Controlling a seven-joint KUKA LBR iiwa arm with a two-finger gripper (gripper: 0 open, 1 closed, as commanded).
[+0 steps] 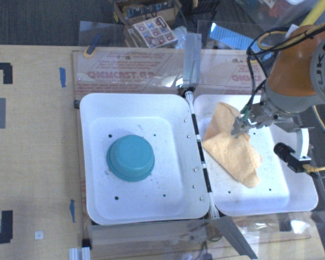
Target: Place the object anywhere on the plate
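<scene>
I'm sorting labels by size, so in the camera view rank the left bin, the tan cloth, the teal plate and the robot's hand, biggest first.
1. left bin
2. tan cloth
3. teal plate, looking somewhat smaller than the crumpled cloth
4. hand, though it sits higher and nearer the camera, so its apparent size is less sure

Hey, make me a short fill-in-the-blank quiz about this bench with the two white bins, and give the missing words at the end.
1. The teal plate lies upside down in the ____ bin of the camera view.
2. The crumpled cloth in the other bin is ____ in color.
3. The gripper is down at the cloth's ____ edge.
4. The band above the arm's wrist is ____.

Missing words: left; yellow; upper; orange
</scene>
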